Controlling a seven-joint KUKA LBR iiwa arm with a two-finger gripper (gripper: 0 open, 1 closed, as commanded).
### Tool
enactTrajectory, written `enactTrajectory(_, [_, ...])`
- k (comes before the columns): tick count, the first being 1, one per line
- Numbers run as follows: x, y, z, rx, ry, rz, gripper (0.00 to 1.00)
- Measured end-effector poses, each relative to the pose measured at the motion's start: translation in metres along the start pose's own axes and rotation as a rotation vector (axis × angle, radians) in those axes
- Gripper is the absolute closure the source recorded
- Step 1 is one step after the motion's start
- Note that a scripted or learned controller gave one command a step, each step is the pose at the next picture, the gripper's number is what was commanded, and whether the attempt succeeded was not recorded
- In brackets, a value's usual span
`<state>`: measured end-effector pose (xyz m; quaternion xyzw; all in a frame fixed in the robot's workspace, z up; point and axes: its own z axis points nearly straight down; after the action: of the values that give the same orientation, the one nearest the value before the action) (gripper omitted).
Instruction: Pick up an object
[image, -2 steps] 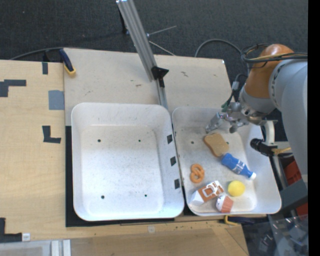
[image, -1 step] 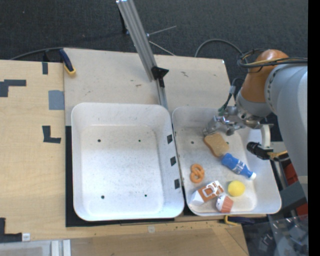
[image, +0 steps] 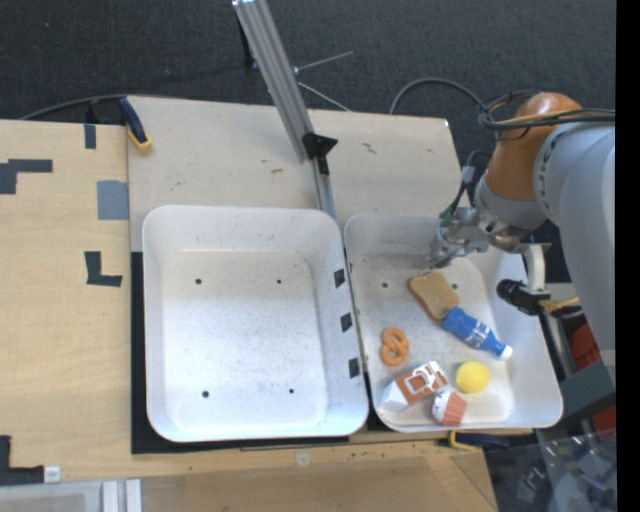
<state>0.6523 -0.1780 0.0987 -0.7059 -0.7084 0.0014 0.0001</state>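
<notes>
Gripper (image: 447, 248), whether open or closed I cannot tell; tan bread-slice toy (image: 433, 293) lies just beside it at seven o'clock, long axis running ten-to-four.

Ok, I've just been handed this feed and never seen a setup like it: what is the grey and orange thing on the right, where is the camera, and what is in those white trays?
The grey and orange thing is a robot arm. Its gripper hangs over the upper part of the right bin, just above the brown bread-like piece; I cannot tell how it is set or whether it holds anything. The single camera sits above the bench, looking down at a slant. In the right bin also lie a blue bottle, an orange pretzel, a yellow ball, an orange and white box and a small orange and white cup-like toy. The left bin sits beside it.
</notes>
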Motion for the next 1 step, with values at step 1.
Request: enactTrajectory(1, [-0.0085,-0.0014,-0.0573,-0.006,0.000,0.002,1.00])
